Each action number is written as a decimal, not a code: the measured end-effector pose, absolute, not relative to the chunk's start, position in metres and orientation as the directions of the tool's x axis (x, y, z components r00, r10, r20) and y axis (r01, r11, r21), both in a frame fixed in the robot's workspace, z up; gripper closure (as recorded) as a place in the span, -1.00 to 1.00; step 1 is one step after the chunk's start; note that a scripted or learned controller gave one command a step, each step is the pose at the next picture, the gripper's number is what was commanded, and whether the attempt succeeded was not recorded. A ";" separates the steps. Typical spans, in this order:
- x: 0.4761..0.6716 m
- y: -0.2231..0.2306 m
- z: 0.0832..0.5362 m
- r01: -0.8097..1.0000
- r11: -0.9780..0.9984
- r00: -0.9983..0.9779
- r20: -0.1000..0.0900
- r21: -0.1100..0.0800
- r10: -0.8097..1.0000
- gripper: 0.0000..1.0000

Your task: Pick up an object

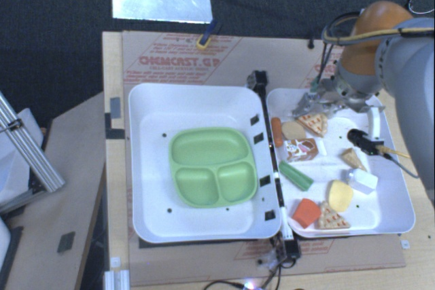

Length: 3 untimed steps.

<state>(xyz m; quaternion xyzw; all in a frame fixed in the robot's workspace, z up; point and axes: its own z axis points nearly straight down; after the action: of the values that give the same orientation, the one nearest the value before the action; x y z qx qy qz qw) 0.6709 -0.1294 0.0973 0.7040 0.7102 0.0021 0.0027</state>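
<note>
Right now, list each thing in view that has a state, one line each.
Green tray: upright in the left bin, compartments empty.
Gripper: low over the right bin, at its far end.
Waffle: flat, beside the gripper.
Green stick: lying flat.
Carton: on its side.

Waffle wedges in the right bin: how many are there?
2. One waffle wedge lies at the bin's far end beside the gripper; the other waffle wedge lies at the near edge, next to the red block. The arm may hide more.
</note>
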 end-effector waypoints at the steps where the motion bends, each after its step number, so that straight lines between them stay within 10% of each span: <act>1: 0.671 -0.127 0.162 1.000 0.005 -0.005 -0.001 0.009 1.000 1.00; 3: 0.670 -0.122 0.225 1.000 0.007 -0.007 0.000 0.003 1.000 1.00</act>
<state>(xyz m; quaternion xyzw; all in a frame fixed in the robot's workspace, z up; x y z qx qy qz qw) 0.6697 -0.1219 0.2251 0.7047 0.7095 0.0011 0.0014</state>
